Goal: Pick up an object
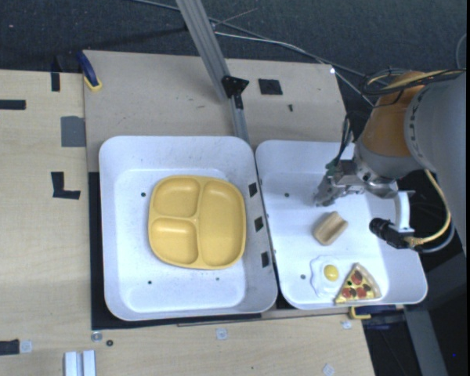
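Observation:
In the right bin (290, 171) lie a tan bread-like block (330, 228), a fried egg (326, 276) and a pizza slice (358, 283), the last two near the front edge. My gripper (326, 195) hangs low over the bin's middle, just above and behind the tan block, apart from it. Nothing shows between its fingers.
The left bin (125, 210) holds a yellow divided plate (197, 221). A grey metal pole (207, 45) slants down to the gap between the bins. The arm's bulk and cables (423, 233) cover the right bin's right side.

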